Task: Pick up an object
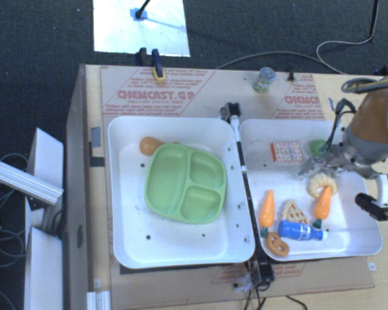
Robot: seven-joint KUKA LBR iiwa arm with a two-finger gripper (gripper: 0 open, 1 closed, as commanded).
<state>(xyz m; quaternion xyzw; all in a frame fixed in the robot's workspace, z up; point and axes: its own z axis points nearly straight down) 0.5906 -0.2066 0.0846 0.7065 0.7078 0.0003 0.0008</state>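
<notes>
the fingers we cannot make out, so whether they are open or closed we cannot tell; the gripper (322, 166) sits low in the right bin (368, 241), with nothing visibly held. the grey arm (374, 131) with its orange band comes in from 3 o'clock.

nearest us, along the right bin's 6 o'clock edge, lie a pretzel (277, 245) and a blue bottle (301, 231), touching or nearly so. just above them is a wedge (293, 210), with one carrot (266, 208) at its 9 o'clock and another carrot (323, 203) at its 3 o'clock. a pale ring (321, 184) lies just under the gripper, against the second carrot's tip. farther back are an orange block (286, 152) and a green thing (318, 148), partly hidden by the arm.

in the left bin (136, 244) a green tray (185, 183) lies tilted, with an orange ball (148, 146) at its 11 o'clock. beyond the bins, a small jar (264, 79) stands on the bench (174, 92).
</notes>
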